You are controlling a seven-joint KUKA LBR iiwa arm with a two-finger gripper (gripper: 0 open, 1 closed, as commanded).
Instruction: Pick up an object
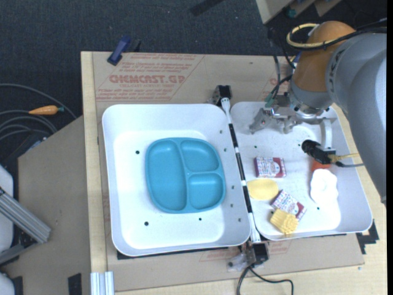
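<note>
Pickings lie untouched: a small red-and-white printed packet [270, 166] rests flat on the bin floor just short of the fingers, on the camera's side of them, and looks the likeliest target. Farther out from the fingers sit a pale yellow oval piece [263, 189], a second red-and-white packet [288, 204] and a yellow ridged block [284, 222], the last two touching. A white lumpy soft item [323, 186] lies off to the arm's side of the fingers. The two-finger gripper [272, 125] is over the far end of the shallow white bin [353, 217], its fingers spread apart with nothing between them. The neighbouring white bin [116, 165], well apart from the fingers, holds a blue divided plastic plate [184, 174]. No grasp is made yet; choosing, descending, closing and lifting all remain.
</note>
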